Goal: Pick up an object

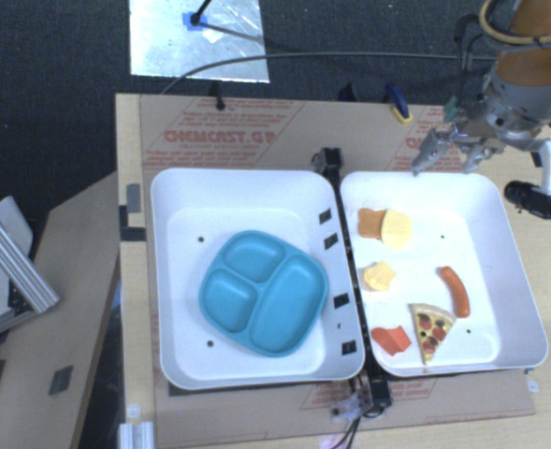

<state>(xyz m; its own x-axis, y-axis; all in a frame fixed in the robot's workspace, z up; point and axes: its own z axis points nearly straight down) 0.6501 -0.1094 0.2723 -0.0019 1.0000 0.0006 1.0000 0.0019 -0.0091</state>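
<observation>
Clearly we are at the approach step: our gripper (451, 152) hovers with fingers spread and empty above the right bin's (514, 251) far rim. Next we must descend onto a piece such as the sausage (455, 290) lying nearer in that bin.

My bench (97, 251) is tan, with a printed cardboard sheet (256, 129) laid flat on top. Two white bins sit on the cardboard, side by side and touching along a black clipped seam: left bin (177, 195), right bin (509, 251). A blue-and-yellow clamp (398, 104) sits at the cardboard's far edge, near the right bin's back rim.
</observation>
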